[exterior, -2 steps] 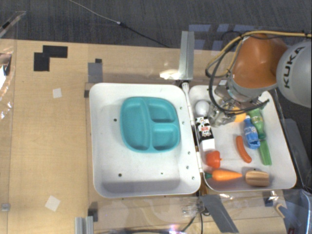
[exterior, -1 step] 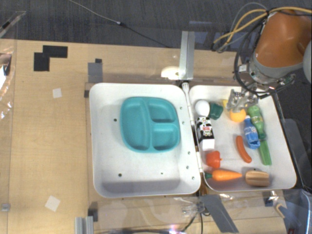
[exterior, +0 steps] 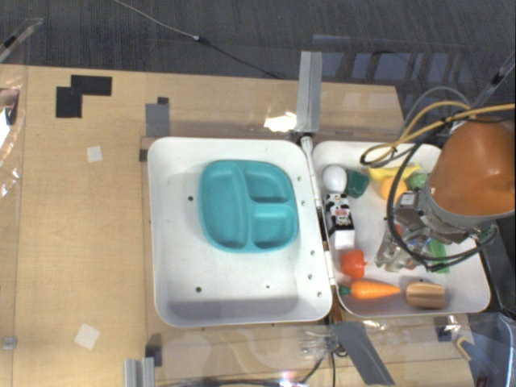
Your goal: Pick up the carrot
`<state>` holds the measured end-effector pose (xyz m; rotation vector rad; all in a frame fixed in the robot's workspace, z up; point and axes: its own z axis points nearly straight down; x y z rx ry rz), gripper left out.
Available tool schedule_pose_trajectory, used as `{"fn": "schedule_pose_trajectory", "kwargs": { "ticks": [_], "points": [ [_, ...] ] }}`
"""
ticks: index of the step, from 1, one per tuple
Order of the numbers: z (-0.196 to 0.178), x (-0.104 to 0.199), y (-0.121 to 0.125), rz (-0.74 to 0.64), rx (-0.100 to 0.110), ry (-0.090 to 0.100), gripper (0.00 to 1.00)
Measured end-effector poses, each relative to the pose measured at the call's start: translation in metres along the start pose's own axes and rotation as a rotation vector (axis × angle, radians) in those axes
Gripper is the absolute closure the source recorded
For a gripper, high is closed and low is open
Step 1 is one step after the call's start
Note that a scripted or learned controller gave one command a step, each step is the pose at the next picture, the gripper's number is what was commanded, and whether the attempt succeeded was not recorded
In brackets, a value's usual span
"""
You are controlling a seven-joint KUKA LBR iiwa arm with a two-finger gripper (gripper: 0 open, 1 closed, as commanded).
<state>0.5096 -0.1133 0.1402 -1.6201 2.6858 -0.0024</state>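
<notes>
The arm (exterior: 476,176) runs off the frame's right edge and covers much of the right bin (exterior: 355,305). A yellow item (exterior: 395,176) and green pieces (exterior: 439,252) lie partly hidden beneath it, too obscured to identify.

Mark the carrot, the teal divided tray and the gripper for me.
carrot (exterior: 373,290), camera view, middle of its orange body.
teal divided tray (exterior: 227,208), camera view, large left compartment.
gripper (exterior: 393,258), camera view, between its fingertips.

Carrot (exterior: 374,290) orange — divided tray (exterior: 247,205) teal — bins (exterior: 177,240) white.
</notes>
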Motion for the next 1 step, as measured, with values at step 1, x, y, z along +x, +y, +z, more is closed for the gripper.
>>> {"fn": "schedule_pose_trajectory", "kwargs": {
  "ticks": [1],
  "points": [
    [-0.0004, -0.0005, -0.0003, -0.001, 0.002, -0.001, 0.00]
  ]
}}
